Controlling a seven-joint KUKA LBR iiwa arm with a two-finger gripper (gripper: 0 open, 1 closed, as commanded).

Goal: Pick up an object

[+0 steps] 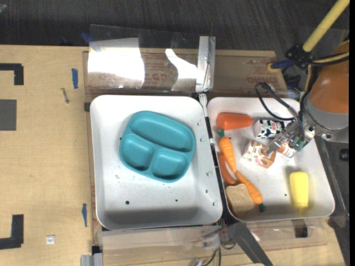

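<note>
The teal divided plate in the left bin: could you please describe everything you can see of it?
The teal divided plate looks like smooth moulded plastic, oval, with three compartments: one long one along its far side and two smaller ones nearer the camera. It lies right way up, turned at a slight angle, near the middle of the left white bin, touching nothing else.

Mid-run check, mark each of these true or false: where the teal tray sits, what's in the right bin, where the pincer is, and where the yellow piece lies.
1. The teal divided tray lies in the left bin. True.
2. The pincer is over the left bin. False: it is over the right bin, near a small patterned packet.
3. The yellow piece lies inside the teal tray. False: it lies in the right bin.
4. Carrots lie in the right bin. True.
</note>
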